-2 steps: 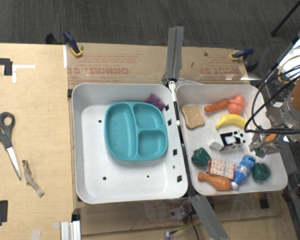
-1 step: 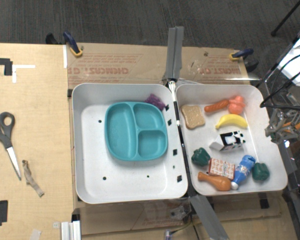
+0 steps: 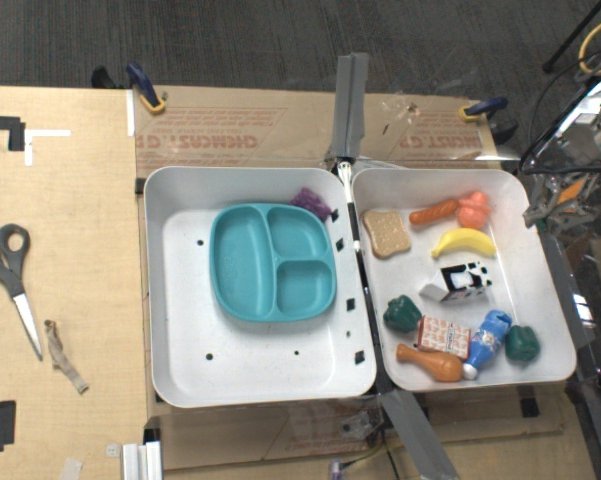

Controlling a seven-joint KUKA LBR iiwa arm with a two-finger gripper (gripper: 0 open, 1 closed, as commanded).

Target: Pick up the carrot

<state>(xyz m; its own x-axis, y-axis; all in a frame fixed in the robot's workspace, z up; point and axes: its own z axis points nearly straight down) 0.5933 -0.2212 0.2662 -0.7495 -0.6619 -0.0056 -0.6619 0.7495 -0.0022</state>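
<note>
The carrot (image 3: pixel 434 211), a short orange stick, lies in the right bin (image 3: pixel 550 288) near its far wall. It sits between a slice of bread (image 3: pixel 387 233) on its left and a pink-orange lump (image 3: pixel 473 208) that touches its right end. A yellow banana (image 3: pixel 464 241) lies just in front of it. Nothing covers the carrot.
The right bin also holds a black-and-white toy (image 3: pixel 465 280), two green pieces (image 3: pixel 402 314) (image 3: pixel 523 343), a red-and-white box (image 3: pixel 444 336), a blue bottle (image 3: pixel 490 336) and an orange-brown drumstick shape (image 3: pixel 430 361). The left bin (image 3: pixel 180 348) bears a teal divided plate (image 3: pixel 275 262) and a purple item (image 3: pixel 312 203). Scissors (image 3: pixel 10 268) lie on the bench.
</note>
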